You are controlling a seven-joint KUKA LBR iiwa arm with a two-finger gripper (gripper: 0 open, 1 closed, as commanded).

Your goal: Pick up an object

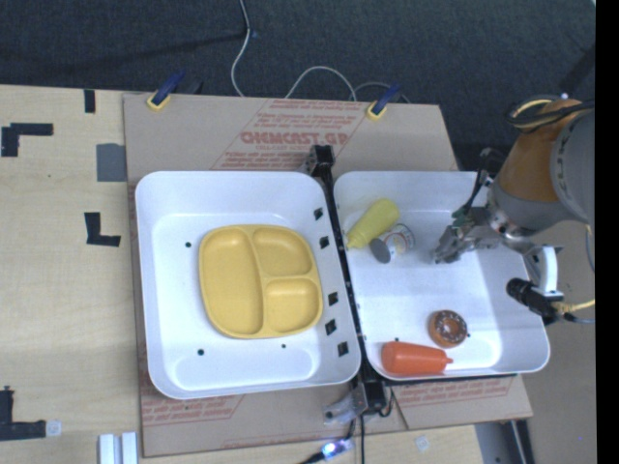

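Observation:
In the right bin lie a yellow bottle-shaped toy with a grey cap near the divider, a small clear round thing beside it, a chocolate doughnut and an orange carrot-like toy at the front. My gripper hangs low over the right part of this bin, to the right of the yellow toy and apart from it. Nothing shows between its fingertips. The left bin holds a yellow three-compartment plate.
Both bins rest on a cardboard sheet with clips at its back edge. A white cable loops behind it. The arm's grey body with the orange band stands over the right bin's right rim.

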